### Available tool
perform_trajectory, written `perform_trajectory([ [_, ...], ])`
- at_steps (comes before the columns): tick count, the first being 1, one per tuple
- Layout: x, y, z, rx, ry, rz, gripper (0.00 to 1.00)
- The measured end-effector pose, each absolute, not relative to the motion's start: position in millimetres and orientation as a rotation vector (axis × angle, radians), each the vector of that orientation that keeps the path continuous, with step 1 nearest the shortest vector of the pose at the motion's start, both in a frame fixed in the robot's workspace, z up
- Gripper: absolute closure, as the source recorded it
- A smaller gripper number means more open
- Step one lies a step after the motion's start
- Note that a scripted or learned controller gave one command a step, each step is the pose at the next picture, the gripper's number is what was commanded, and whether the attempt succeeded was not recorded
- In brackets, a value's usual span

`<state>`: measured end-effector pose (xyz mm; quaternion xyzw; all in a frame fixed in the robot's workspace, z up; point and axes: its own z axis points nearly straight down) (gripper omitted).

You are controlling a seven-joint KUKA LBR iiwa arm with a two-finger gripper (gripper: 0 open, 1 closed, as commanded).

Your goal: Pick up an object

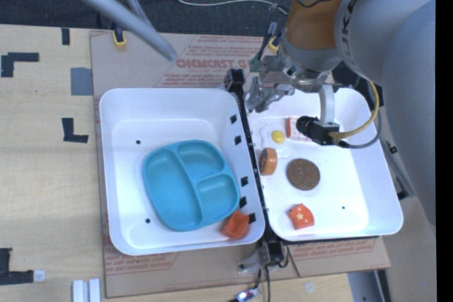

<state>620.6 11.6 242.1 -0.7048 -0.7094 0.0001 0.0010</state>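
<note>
Gripper: the gripper [263, 97] hangs over the far left corner of the right bin [368, 219], just beside the divider where the two bins meet; whether it is spread or pressed together cannot be told, and nothing shows in its grip.
Nearest targets: a small yellow piece [278, 137] and a small red-and-white piece [288, 127] lie just in front of the gripper, with an orange-brown toy [267, 161] a little nearer the camera.
Other items: a brown round disc [303, 174] sits mid-bin and a red block [301, 216] near the front rim.
Handling: all look light, rigid and probably smooth plastic, not fragile; the disc is flat and likely hard to pinch, the red block offers the best sides.
Edges: the orange-brown toy sits close to the divider wall, leaving little room on that side.
Open room: bare floor lies right of the disc.
Left bin: a blue divided plate [190, 184] and an orange piece [236, 224].
</note>
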Motion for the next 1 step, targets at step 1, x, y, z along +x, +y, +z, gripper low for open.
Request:
perform_trajectory([
  [1,615.9,66.8,246.6,-2.213,-2.228,0.000,1.00],
])
